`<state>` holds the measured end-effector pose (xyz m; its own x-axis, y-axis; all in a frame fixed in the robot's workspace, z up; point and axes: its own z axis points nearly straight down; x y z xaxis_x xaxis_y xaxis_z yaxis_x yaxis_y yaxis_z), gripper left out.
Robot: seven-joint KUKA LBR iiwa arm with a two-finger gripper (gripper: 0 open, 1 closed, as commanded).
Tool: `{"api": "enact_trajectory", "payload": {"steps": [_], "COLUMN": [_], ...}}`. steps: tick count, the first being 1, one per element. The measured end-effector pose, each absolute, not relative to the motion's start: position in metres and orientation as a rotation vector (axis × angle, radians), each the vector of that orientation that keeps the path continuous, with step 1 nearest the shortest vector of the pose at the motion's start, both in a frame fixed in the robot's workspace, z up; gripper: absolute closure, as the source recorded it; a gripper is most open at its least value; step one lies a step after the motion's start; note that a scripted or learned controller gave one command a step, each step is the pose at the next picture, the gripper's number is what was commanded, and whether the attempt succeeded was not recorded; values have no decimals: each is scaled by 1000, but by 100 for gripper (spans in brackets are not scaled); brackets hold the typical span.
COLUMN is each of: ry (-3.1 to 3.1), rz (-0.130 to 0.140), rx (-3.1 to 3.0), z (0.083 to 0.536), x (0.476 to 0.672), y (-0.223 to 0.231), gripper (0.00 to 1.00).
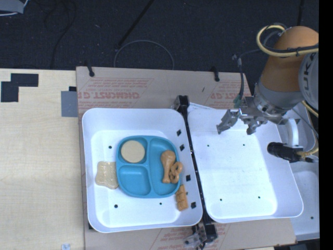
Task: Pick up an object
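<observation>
While fingers spread, end effector (pixel 238 124) overhangs right bin (pixel 244 191).

Gripper (pixel 238 125) hangs over right bin (pixel 250 191) near its back rim, fingers apart, nothing betw. them; left bin (pixel 99 124) holds blue tray (pixel 139 184) w/ round biscuit (pixel 132 151), pretzel (pixel 171 166); cracker (pixel 106 174) beside tray.

Cardboard sheet (pixel 136 90): upside-down red print, unreadable.
</observation>
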<state>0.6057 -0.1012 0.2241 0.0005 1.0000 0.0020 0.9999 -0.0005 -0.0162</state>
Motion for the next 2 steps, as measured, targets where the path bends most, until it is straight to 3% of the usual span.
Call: {"api": "enact_trajectory", "payload": {"steps": [1,2], "ry": [-2220,-2217], "rz": [3,9], "rx": [-2218,-2217], "z": [232,175], "x": [608,601], "y": [-101,-109], "gripper": [0,0]}}
